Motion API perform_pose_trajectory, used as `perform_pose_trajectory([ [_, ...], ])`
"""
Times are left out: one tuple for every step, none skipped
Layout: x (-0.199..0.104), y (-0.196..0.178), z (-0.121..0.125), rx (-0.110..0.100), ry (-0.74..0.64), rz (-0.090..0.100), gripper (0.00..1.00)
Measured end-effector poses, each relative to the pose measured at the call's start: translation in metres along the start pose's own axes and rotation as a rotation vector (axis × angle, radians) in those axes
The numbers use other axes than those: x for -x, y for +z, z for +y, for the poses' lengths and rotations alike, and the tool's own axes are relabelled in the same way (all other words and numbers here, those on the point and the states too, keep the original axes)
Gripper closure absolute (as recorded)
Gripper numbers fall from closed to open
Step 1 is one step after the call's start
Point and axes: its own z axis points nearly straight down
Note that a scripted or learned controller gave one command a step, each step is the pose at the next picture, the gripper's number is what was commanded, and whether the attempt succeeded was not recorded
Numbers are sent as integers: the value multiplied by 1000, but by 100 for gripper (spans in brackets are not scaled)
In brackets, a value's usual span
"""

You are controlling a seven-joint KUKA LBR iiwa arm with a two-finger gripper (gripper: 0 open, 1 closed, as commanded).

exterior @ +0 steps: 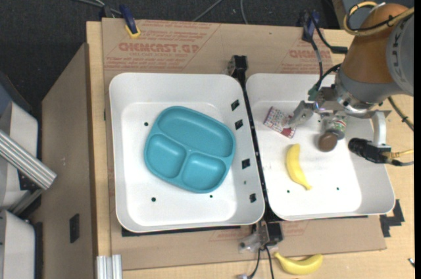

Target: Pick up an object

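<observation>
Nearest the cam, a second banana [299,263] lies on the bench front edge, outside both bins, so prob not a target. Next back, in the right bin [368,202], a yellow banana [297,168] lies flat on the bin floor, nr the divider side, untouched and free of the arm. Left bin [125,159] holds a teal divided plate [189,149], roughly centred, also lying flat. Further back in the right bin, a small pink/white packet [279,121] sits just beside the divider, and the gripper [327,126] hangs low over the bin floor, w/ the packet near on its left and the banana near but apart below it. A brownish round end [327,141] shows under the wrist; can't tell if it's a bin item or part of the tool. Finger state: can't tell, since the wrist hardware hides the tips, and nothing is visibly between them. Farthest back, the orange band [368,50] and grey arm body rise over the bin's right rear corner. Progress, as a judgement: approach done, arm is down at pick height, but no grasp confirmed and nothing lifted. Left to do: close on an item (packet or banana look closest), then raise it clear of the bin.
</observation>
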Motion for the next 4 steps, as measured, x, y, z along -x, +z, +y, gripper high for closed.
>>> perform_pose_trajectory([
  [-1,48,2,7,0,2,0],
  [-2,32,6,19,-2,2,100],
  [-3,-18,16,13,-2,-4,100],
  [-5,-81,24,14,-3,-4,100],
])
